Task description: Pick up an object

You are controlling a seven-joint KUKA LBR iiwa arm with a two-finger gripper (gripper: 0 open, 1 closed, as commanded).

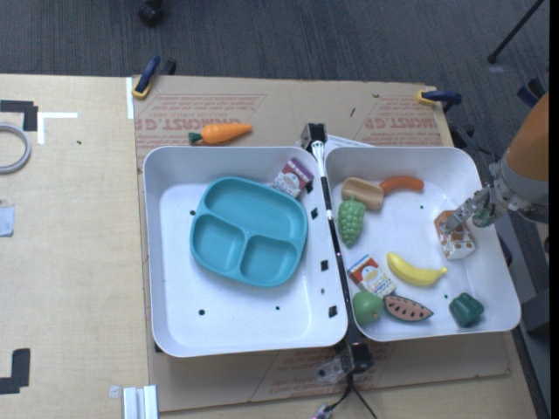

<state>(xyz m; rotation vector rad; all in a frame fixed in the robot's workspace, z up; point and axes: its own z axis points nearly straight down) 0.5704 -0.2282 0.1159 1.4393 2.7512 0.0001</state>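
My gripper [465,219] reaches in from the right over the right bin [410,160], close to its right wall. Directly below and left of it lies a small white and orange carton [458,244]; the tip looks to be at the carton's top edge, but I cannot tell whether it grips it. Also in this bin are a banana [416,271], a green pepper [466,309], a watermelon slice [408,309], a green pear [366,305], a juice box [373,276], green grapes [351,221], a bread roll [362,192] and a sausage [402,182].
The left bin [166,260] holds a teal divided plate [249,232] and a small packet [293,178] at its back right corner. A toy carrot [220,133] lies on the cardboard behind the bins. The arm's orange band [534,142] hangs past the right bin's edge.
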